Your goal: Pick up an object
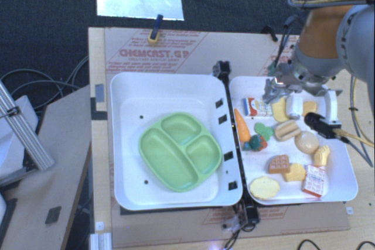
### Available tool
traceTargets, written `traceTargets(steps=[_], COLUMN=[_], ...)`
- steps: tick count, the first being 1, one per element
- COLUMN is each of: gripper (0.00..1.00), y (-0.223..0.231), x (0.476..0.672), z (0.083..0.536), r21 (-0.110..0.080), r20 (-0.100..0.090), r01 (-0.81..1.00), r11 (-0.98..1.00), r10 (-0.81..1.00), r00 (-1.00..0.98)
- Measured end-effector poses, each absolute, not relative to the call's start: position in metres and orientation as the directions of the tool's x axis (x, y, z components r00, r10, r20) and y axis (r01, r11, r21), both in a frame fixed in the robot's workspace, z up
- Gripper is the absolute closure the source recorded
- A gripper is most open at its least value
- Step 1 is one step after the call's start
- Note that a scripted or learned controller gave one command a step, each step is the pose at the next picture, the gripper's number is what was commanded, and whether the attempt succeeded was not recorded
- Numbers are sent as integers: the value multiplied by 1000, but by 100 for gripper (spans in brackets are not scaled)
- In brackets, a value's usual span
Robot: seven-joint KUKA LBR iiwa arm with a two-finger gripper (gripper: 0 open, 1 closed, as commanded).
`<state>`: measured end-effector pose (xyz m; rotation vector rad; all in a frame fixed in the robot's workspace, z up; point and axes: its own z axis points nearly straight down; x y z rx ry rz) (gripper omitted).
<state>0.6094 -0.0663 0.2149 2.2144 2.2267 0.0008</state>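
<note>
Dark carpet surrounding a plywood bench [164, 50], glossy green divided plate [179, 151] lying in the left bin [129, 120], gripper [273, 89] hovering over plastic toy food [290, 152], finger state unclear.

One fixed camera above the bench [176, 47], slanted downward, both white bins [126, 126] framed

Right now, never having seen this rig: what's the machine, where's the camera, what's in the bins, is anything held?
It is one robot arm, grey with an orange band, reaching in from the right. A single fixed camera looks down at a slant.

Two shallow white bins sit side by side. The left bin holds a green divided plate. The right bin holds toy food: a carrot, a waffle, a bread roll, a yellow disc and more.

The gripper hangs over the right bin's far edge. I cannot see anything held.
</note>
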Motion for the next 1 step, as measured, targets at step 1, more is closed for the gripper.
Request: traceTargets(steps=[1], gripper=[100], y=[-78], x=[606], z=[232], r21=[3], r20=[-1], r01=[1000], r11=[1], r10=[1000], r00=[-1])
